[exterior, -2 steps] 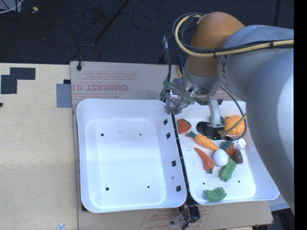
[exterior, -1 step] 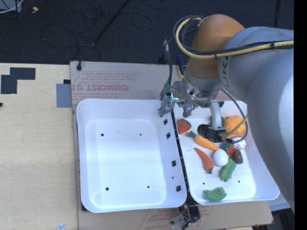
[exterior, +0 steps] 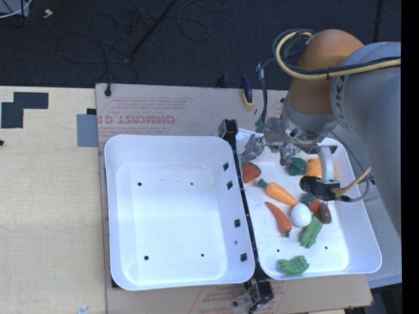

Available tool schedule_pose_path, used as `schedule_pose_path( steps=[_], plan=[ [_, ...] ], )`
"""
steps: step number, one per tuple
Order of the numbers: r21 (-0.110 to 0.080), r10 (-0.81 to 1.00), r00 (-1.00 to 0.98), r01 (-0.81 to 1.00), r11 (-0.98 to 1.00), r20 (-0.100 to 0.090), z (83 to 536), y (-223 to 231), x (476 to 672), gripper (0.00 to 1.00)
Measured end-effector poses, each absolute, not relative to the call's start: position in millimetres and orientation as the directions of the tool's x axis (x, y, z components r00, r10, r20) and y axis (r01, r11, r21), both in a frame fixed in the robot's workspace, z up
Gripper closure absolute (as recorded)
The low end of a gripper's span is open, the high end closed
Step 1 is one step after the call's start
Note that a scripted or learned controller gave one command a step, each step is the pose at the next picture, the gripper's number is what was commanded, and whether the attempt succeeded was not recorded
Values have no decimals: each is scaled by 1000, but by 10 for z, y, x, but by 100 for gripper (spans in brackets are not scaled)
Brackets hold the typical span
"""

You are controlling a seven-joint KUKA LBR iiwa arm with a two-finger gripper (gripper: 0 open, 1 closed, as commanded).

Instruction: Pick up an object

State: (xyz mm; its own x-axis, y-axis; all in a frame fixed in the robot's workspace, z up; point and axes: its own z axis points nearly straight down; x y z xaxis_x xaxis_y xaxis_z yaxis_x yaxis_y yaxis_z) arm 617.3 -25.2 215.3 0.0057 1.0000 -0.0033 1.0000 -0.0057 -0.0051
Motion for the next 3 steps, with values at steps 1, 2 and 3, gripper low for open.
schedule_pose_path(
  steps=[1, 2, 3],
  plan=[
    [-11, 1000, 8, 1000, -8, -2, 1083, -1137, 6131, 0],
    [-11, 1000, 3, 1000, -3, 3, 850, -862, 5565, 0],
    [-8, 1000, 3, 1000, -3, 1, 870, -1058, 5060, 0]
  ],
)
